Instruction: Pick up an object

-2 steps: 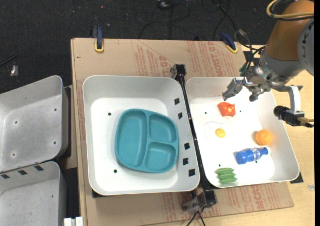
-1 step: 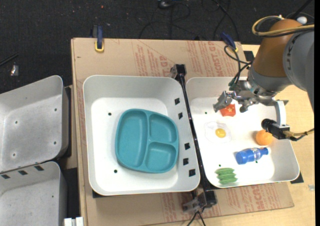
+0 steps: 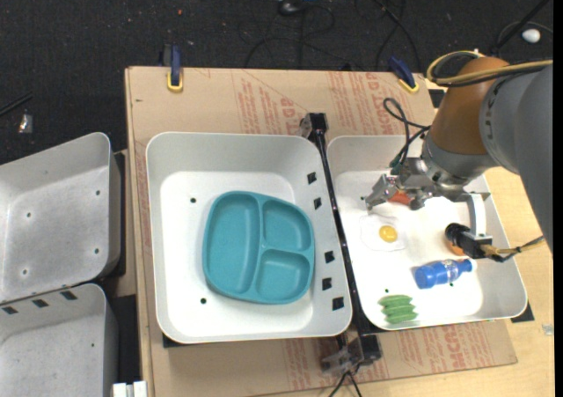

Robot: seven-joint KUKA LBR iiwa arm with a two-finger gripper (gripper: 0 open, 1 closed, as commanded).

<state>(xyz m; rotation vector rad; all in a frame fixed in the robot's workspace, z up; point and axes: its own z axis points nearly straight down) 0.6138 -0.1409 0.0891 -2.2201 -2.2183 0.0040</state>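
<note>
An orange object [image 3: 403, 197] lies in the right bin [image 3: 506, 298] near its far wall, directly under your pincer [image 3: 400, 194]; whether the pincer is wide or narrow, I cannot tell. Descend straight and centre on it before closing. The fried egg toy [image 3: 387, 233], blue bottle [image 3: 442, 273] and green piece [image 3: 397, 307] lie nearer you, apart.

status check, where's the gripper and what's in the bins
Gripper low over the right bin, at an orange object, grasp unconfirmed. Fried egg toy, blue bottle, green piece loose nearby. Teal divided plate in left bin.
</note>
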